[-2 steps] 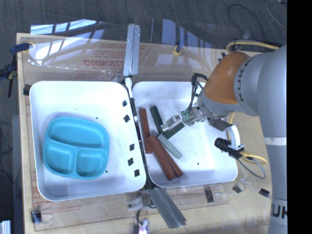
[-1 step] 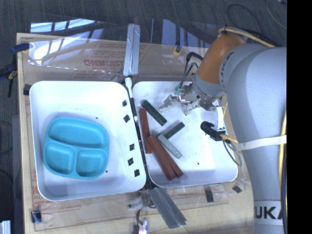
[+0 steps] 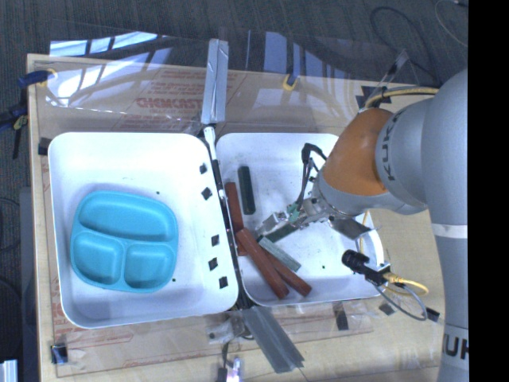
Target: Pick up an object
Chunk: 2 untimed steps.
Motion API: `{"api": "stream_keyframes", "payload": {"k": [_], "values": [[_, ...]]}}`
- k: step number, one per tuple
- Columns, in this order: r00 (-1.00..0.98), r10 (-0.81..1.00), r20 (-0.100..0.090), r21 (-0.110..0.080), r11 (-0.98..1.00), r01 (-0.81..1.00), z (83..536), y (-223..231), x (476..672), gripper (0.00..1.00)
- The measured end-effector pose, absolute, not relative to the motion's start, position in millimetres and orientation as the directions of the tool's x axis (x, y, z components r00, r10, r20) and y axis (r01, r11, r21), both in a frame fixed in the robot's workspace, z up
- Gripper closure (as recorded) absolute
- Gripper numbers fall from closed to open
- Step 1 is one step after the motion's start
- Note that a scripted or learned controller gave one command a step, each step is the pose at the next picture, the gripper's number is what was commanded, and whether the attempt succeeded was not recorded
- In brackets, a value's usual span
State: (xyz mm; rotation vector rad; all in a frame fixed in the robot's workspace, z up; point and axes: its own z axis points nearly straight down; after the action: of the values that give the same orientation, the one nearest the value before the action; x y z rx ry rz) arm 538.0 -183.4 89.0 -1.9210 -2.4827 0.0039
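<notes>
1. Grey arm with orange band, entering from the right, bent down over the right bin.
2. Left bin: white, shallow, holding a blue three-compartment tray toward its left half.
3. Right bin: white, touching the left bin along a shared middle edge marked with small black squares.
4. Brown sticks: two long pieces lying in the right bin's lower left, crossing near the middle wall, angled toward the lower right.
5. Dark bar: short, near upright, lying just right of the upper brown stick.
6. Gripper: low in the right bin, pointing left, tips close above the brown sticks and a grey flat piece. Finger state: cannot tell; nothing visibly held.
</notes>
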Motion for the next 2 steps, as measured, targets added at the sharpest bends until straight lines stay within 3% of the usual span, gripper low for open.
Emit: {"api": "stream_keyframes", "payload": {"k": [1,2], "values": [[-0.064,0.998,0.002,-0.010,0.064,0.998,87,-165,587.6,0.00],[-0.093,0.996,0.002,-0.005,0.093,0.996,89,-173,513.0,0.00]]}}
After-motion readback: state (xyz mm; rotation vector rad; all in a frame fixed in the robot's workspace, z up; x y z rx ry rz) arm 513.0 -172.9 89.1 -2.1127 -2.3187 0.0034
